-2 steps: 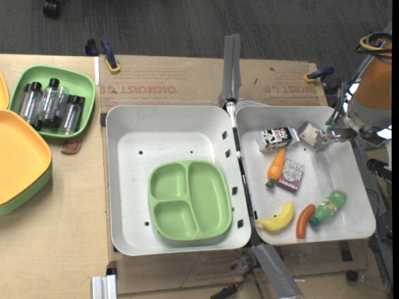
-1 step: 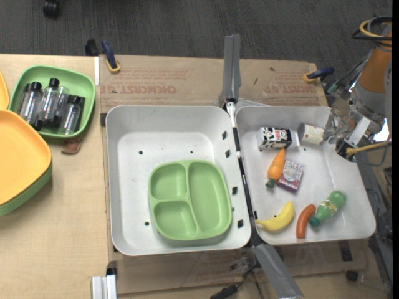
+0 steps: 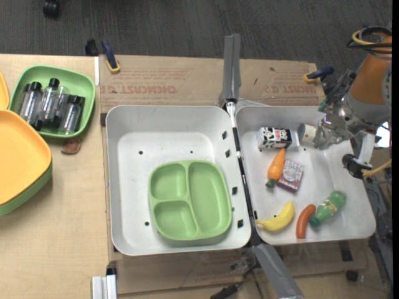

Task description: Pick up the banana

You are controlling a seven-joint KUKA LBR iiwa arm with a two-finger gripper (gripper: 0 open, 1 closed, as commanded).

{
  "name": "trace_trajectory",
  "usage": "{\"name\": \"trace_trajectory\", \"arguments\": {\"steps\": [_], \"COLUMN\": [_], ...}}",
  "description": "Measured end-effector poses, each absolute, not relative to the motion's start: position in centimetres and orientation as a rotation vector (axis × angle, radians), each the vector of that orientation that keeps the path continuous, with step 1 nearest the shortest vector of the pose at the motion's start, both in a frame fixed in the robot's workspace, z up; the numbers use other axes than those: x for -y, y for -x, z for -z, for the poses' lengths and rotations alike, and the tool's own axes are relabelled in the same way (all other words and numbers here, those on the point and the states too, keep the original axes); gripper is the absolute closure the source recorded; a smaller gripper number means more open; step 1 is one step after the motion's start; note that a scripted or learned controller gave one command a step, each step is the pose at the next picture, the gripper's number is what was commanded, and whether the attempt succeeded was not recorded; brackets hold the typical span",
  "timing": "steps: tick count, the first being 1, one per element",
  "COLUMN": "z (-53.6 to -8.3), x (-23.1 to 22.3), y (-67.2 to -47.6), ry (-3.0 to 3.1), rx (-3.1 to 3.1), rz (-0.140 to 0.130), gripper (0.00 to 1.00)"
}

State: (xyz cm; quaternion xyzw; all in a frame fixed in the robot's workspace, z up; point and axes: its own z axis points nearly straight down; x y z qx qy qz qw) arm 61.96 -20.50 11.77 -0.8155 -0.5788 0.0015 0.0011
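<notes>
The yellow banana (image 3: 277, 218) lies at the front left of the right bin (image 3: 355, 229), close to its near rim. A red sausage-shaped item (image 3: 304, 220) is just to its right. My gripper (image 3: 322, 133) hangs over the back right of the same bin, well behind the banana and to its right, with nothing seen in its grasp. The grey arm with its orange band (image 3: 369, 80) reaches in from the right edge.
The right bin also holds a carrot (image 3: 275, 166), a black-and-white carton (image 3: 275, 137), a pink packet (image 3: 291, 174) and a green bottle (image 3: 328, 208). A green divided tray (image 3: 190, 199) sits in the left bin (image 3: 124, 167). Orange plates (image 3: 22, 161) and a green dish of bottles (image 3: 53, 101) stand at the far left.
</notes>
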Motion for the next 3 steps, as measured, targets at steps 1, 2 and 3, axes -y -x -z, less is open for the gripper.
{"name": "trace_trajectory", "arguments": {"steps": [1, 2, 3], "z": [-33.8, -38.0, -44.1], "x": [21.2, 22.1, 21.5], "y": [-63.7, -66.0, -66.0], "ry": [2.161, 2.290, 2.271], "rx": [2.280, 2.153, 2.172], "rz": [-0.004, -0.002, -0.003], "gripper": [1.00, 1.00, 1.00]}}
